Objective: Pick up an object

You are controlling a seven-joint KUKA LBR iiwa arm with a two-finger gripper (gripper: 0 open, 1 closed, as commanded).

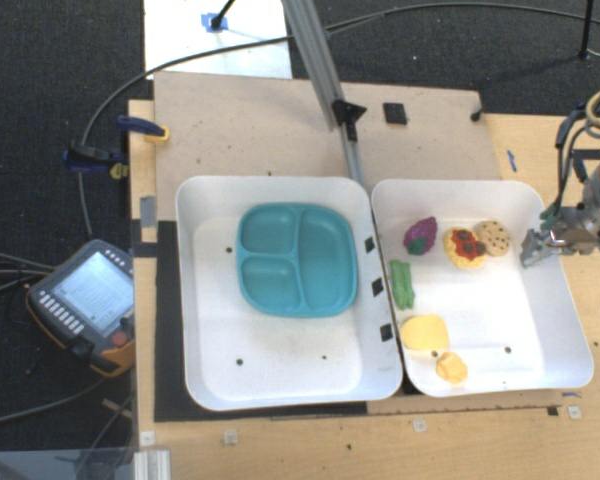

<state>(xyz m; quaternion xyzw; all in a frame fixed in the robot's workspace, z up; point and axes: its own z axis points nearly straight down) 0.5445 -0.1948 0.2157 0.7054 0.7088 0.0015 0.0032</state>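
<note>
Two shallow white bins sat side by side on the tabletop (280,128). The left bin (210,368) carried a teal divided plate (298,260), lying flat toward its upper half. The right bin (550,358) held a scatter of small toy foods: a purple piece (420,234) near its upper left, a red and yellow piece (465,248) just beside it, and a round speckled cookie (495,236) touching that piece on the right. A green piece (403,284) lay along the left wall, with a pale yellow piece (424,332) below it and a smaller orange-yellow lump (451,368) near the front wall. The tool (536,249) hovered at the right bin's right rim, well apart from the cookie, with nothing visible between its fingers; how far they were parted could not be told. A handheld pendant (85,303) lay on the floor at the left.
</note>
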